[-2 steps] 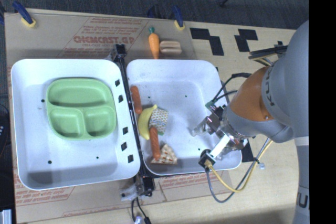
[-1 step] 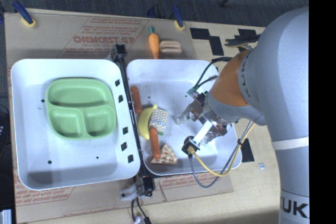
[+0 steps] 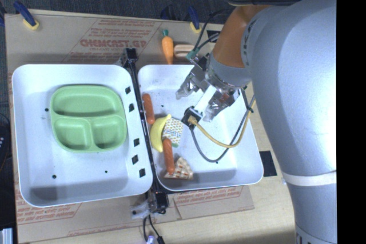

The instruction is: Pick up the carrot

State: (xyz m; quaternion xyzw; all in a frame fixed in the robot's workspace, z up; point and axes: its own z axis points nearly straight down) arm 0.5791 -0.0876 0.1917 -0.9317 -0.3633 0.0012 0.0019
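The carrot (image 3: 166, 49), orange with a green top, lies on the cardboard just behind the right bin's far rim, outside both bins. My gripper (image 3: 186, 106) hangs over the middle of the right bin (image 3: 246, 163), well in front of and slightly right of the carrot. Its two fingers (image 3: 187, 88) stand apart, open, with nothing between them. The arm's grey body covers the bin's right side.
A beige piece (image 3: 183, 52) lies next to the carrot. In the right bin, near its left wall, are a sausage (image 3: 148, 108), a banana (image 3: 156, 133), a second sausage (image 3: 168, 158) and a wedge (image 3: 183, 169). A green divided plate (image 3: 88, 117) sits in the left bin (image 3: 28, 180).
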